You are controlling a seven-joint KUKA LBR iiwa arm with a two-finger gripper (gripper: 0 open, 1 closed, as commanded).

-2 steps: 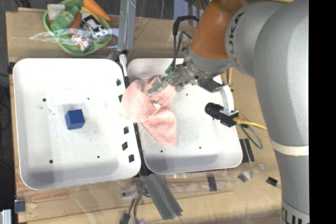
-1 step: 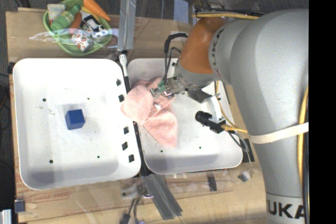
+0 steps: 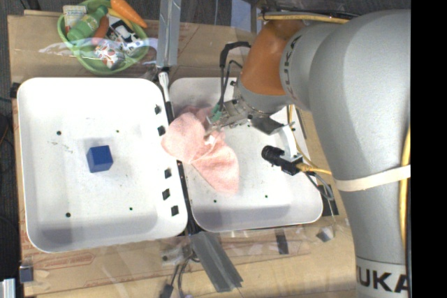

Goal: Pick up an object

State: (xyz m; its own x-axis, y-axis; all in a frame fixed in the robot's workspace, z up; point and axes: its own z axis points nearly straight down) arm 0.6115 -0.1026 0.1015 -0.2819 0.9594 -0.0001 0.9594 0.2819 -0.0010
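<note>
A pink cloth (image 3: 202,153) lies crumpled in the right bin (image 3: 279,209), draped partly over the divider toward the left bin. My gripper (image 3: 215,123) is down at the cloth's upper edge, its tip pressed into the fabric folds. A blue cube (image 3: 100,158) sits alone on the floor of the left bin (image 3: 84,220). The grey arm with its orange band (image 3: 269,66) covers the right bin's upper right part.
A green bowl (image 3: 105,59) with a carrot and other small items stands on the bench behind the left bin. A black cable connector (image 3: 279,157) hangs from the arm over the right bin.
</note>
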